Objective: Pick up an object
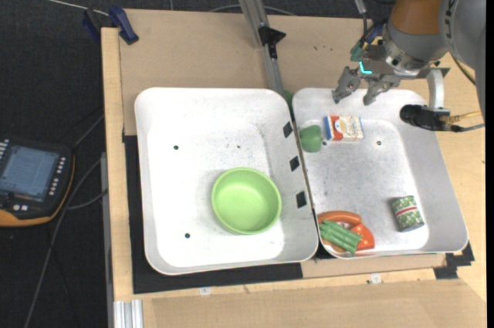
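Note:
My gripper (358,93) hangs over the far edge of the right bin (370,164), its two fingers spread apart with nothing between them. Just below it lies a small white, red and blue carton (342,128). A green ball-like object (310,138) rests beside the carton at the bin's left wall. A green patterned can (406,213) lies near the bin's right front. An orange and green toy vegetable bundle (345,233) sits at the front edge.
The left bin (177,164) holds a light green bowl (246,200). A metal pole (251,2) slants down between the bins at the back. A handheld pendant (31,176) lies off the bench at the left.

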### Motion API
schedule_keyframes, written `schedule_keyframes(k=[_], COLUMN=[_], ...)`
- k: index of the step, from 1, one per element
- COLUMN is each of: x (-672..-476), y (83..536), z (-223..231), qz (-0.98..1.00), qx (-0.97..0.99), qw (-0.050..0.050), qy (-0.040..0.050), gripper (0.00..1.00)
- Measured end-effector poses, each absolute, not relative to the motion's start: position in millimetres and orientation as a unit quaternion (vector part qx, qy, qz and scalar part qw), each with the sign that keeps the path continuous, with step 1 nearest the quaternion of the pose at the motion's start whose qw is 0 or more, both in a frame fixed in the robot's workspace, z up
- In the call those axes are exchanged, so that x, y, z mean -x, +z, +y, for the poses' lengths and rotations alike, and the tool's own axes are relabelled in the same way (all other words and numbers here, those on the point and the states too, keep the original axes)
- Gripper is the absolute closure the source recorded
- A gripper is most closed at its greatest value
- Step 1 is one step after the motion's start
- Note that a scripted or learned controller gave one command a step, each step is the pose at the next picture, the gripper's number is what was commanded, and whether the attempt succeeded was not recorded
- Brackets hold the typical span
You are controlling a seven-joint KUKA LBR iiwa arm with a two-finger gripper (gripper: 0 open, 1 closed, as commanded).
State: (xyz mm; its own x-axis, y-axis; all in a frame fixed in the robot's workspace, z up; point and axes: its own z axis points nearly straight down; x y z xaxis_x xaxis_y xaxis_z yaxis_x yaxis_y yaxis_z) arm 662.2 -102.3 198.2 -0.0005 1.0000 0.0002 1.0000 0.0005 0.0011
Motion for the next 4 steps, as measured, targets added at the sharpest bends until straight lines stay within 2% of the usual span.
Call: schedule_keyframes(k=[1, 3, 4], x=[-662.1, -657.5, -658.6], y=[198.1, 104.1, 116.9], z=[-102.3, -105.3, -105.6], qz=[0.707, 0.707, 0.707], qx=[-0.707, -0.707, -0.707], qw=[0.0, 0.0, 0.002], qy=[0.0004, 0.0, 0.0011], gripper=[0.0, 0.0, 1.0])
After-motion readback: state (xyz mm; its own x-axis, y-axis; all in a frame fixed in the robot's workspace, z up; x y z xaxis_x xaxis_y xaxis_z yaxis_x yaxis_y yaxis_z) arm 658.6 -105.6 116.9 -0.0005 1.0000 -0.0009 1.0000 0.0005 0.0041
